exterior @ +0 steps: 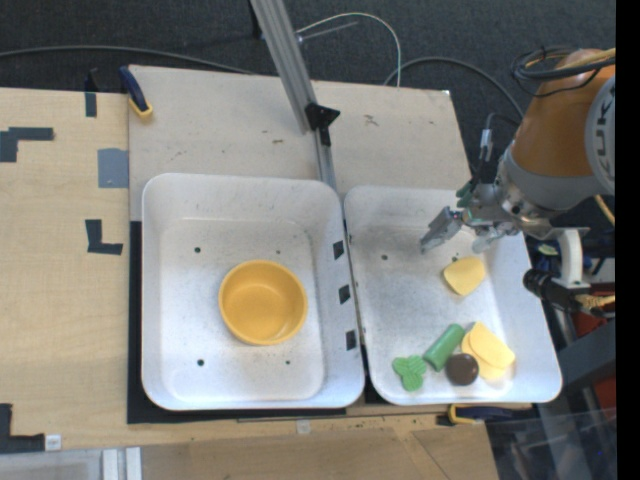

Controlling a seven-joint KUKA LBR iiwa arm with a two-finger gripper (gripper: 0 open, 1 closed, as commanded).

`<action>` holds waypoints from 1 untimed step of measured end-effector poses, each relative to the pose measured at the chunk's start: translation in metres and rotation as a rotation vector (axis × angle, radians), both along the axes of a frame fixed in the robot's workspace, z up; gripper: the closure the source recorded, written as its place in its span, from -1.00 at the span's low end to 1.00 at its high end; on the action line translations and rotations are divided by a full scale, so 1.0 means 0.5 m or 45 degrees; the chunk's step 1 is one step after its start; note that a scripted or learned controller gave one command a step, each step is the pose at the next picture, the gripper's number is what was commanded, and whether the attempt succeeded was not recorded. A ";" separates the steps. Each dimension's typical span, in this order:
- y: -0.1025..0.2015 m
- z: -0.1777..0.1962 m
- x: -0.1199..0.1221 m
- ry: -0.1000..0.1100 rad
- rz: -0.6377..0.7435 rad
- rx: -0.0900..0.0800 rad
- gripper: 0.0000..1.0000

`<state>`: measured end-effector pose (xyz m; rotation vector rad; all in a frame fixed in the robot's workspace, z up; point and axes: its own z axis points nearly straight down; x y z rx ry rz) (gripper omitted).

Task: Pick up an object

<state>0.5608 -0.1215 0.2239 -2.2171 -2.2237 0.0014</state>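
End effector [447, 230]: over the upper part of the right bin [400, 268], at the end of the grey arm with its orange band [560, 118], which comes in from the view's right; two metal fingers point toward the view's lower left; the fingers look slightly apart with nothing between them; the far finger is hard to make out
Yellow wedge [465, 275]: just below and a little right of the end effector, lying on the right bin's floor; near the fingertips but apart from them
Cluster at the bin's lower edge: well below the end effector; a green cylinder [443, 347] lies tilted; a green leafy piece [408, 371] sits at its lower left; a dark brown round piece [461, 369] sits just right of the cylinder's lower end; a yellow lumpy piece [488, 349] touches the brown one on its right
Yellow bowl [263, 301]: well to the left of the end effector and lower, upright in the middle of the left bin [180, 228]
Metal pole [285, 48]: up and left of the end effector, slanting across the bench [60, 218] toward the gap between the bins
Cables [370, 23]: above the end effector, looping over the dark floor behind the bench
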 end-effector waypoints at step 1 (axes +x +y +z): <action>0.000 0.000 0.000 0.000 -0.001 0.000 -1.00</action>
